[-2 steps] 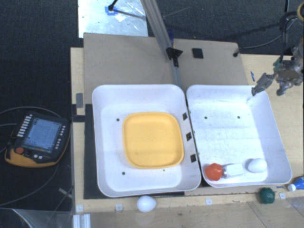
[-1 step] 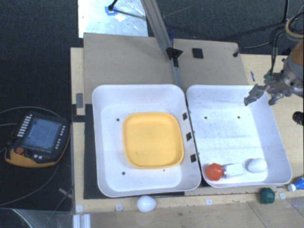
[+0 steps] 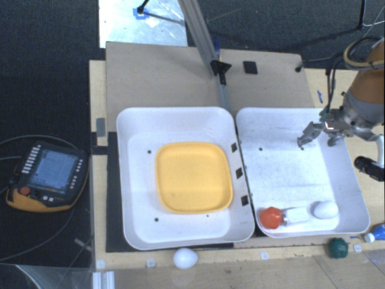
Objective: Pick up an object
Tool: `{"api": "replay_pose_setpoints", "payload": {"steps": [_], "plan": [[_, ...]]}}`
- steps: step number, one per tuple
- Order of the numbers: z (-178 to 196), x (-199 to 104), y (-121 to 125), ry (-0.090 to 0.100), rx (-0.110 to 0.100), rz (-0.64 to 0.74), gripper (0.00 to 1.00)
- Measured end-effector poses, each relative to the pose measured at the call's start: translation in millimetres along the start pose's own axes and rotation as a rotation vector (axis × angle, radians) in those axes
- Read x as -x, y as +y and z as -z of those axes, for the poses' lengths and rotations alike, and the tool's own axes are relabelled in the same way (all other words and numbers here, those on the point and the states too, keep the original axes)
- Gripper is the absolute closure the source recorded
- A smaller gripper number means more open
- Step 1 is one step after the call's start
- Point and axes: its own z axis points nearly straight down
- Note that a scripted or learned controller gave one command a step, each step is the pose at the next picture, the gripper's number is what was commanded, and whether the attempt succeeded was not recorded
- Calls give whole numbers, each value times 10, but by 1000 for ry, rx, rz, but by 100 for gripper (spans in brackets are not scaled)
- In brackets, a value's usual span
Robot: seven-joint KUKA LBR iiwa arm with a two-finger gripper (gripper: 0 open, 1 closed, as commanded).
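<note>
The gripper (image 3: 319,134) hung open and empty over the right bin's (image 3: 289,173) far side. A red ball (image 3: 271,217) and white egg (image 3: 325,209) lay along its near wall.

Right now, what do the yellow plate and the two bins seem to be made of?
The yellow plate: probably plastic, matte, with an even colour and soft rounded corners. The left bin and right bin: probably thin moulded plastic, white and slightly glossy, with rounded raised rims. The material cannot be confirmed from above.
</note>
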Motion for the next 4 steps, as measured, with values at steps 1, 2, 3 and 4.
{"api": "replay_pose_setpoints", "payload": {"steps": [1, 2, 3, 4], "plan": [[-460, 79, 23, -1, 2, -1, 0], [-329, 81, 35, -2, 6, 0, 100], [282, 17, 30, -2, 10, 1, 100], [856, -46, 96, -2, 10, 1, 100]]}}
